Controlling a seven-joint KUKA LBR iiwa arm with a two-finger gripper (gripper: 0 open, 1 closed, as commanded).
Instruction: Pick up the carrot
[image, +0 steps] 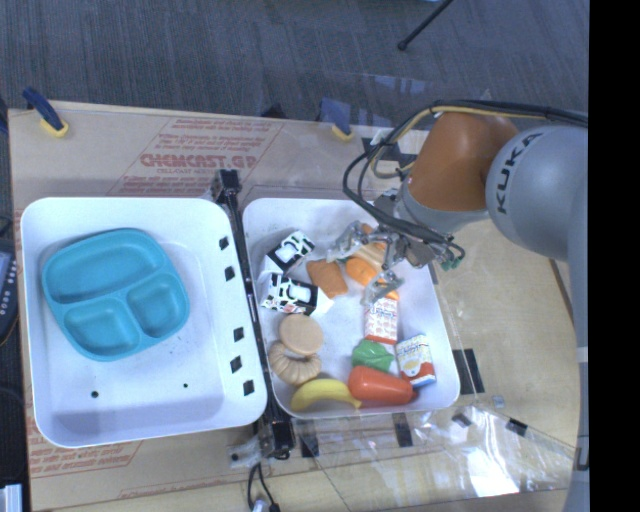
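The carrot (382, 386) is an orange-red body with a green top (372, 354). It lies near the front right corner of the right bin (447, 345), between a yellow banana (322, 394) and a small carton (416, 360). My gripper (374, 258) hangs low over the back of the same bin, above an orange-tan food piece (364, 266), well behind the carrot. The arm's orange band (455, 160) sits above it and hides part of the bin's back right corner.
The right bin also holds a tan wedge (326, 276), two black-and-white cartons (289, 249), stacked round biscuits (298, 345) and a small bottle (381, 318). A blue sectioned plate (112, 292) lies in the left bin (60, 420). A black divider (236, 265) separates the bins.
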